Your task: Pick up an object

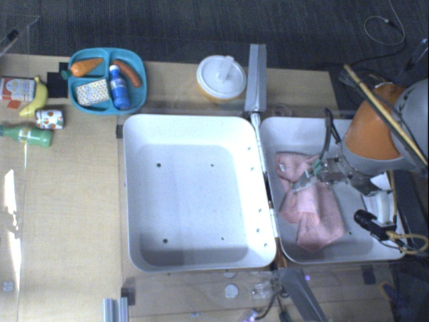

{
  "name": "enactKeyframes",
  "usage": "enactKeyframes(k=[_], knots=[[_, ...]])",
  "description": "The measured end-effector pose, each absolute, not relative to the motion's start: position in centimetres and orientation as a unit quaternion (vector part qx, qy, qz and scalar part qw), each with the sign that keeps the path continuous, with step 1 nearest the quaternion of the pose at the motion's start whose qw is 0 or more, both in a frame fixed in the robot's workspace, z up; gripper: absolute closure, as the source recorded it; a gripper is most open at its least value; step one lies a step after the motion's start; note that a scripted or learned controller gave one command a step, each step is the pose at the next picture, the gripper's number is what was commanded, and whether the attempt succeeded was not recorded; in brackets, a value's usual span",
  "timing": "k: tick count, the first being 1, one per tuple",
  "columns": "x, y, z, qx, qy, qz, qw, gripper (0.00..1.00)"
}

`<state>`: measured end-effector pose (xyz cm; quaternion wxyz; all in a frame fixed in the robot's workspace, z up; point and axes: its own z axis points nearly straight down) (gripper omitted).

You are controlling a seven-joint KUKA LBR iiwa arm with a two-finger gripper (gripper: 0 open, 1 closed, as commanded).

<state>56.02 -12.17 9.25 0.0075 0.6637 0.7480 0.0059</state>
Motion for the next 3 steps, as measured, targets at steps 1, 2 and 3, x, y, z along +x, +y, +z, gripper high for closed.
enactKeyframes(k=[1,2,3], knots=[[57.0,-11.0,9.3,0.649,0.761,0.005,0.008,0.0],[58.3,-8.8,9.3,0.641,0.767,0.0055,0.008,0.0],[58.5,-8.7,10.4,0.64,0.768,0.0079,0.01,1.0]])
